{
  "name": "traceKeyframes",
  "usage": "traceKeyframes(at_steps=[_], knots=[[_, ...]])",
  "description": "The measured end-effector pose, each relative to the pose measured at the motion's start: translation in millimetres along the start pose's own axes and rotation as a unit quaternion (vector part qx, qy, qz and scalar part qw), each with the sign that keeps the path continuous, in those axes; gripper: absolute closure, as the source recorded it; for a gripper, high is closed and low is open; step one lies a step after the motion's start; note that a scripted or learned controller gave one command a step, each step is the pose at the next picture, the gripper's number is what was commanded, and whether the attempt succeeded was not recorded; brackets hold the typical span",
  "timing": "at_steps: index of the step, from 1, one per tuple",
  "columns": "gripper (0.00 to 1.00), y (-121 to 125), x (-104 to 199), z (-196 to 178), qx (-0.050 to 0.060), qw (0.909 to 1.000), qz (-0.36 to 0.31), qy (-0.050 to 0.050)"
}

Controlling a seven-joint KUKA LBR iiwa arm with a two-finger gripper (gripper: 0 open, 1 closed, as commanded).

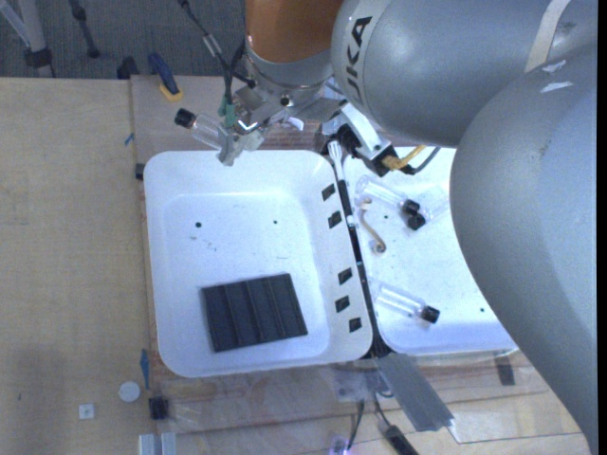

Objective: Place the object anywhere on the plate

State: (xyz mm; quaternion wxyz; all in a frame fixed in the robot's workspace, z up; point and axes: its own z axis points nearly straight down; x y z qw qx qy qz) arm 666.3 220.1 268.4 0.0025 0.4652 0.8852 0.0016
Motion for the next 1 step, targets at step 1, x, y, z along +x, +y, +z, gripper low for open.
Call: traceKeyframes(at_steps=[1], knots=[[0.00, 0.0, 0.0, 0.1, 0.000, 1.0000, 0.000, 0.000]])
